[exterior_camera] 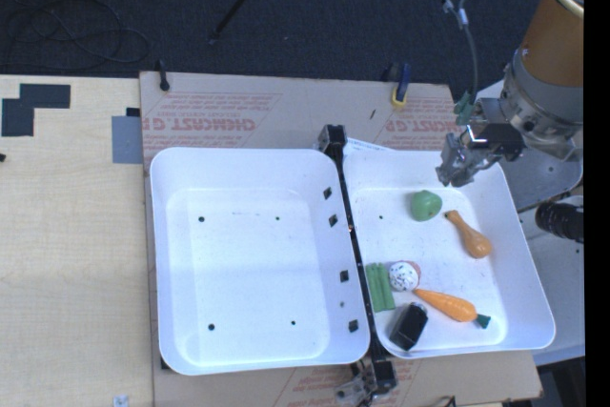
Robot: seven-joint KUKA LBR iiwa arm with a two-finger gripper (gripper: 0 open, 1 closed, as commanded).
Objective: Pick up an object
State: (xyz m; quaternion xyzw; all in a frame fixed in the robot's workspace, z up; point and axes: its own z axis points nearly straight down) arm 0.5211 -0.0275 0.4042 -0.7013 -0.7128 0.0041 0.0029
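My gripper [454, 169] hangs over the far right part of the right bin [515, 234], above and a little right of a green round object [426, 204]. Nothing shows between its fingers. An orange pear-shaped toy [469, 235] lies right of the green one. Nearer the front lie a white speckled ball [404, 275], a green ribbed block [379, 287], an orange carrot with a green tip [448, 304] and a black block [409, 326].
The left bin [172, 205] stands beside the right one, with a black divider [345, 234] between them. Both rest on a cardboard sheet [238, 114]. A yellow clamp [400, 92] sits at the cardboard's far edge.
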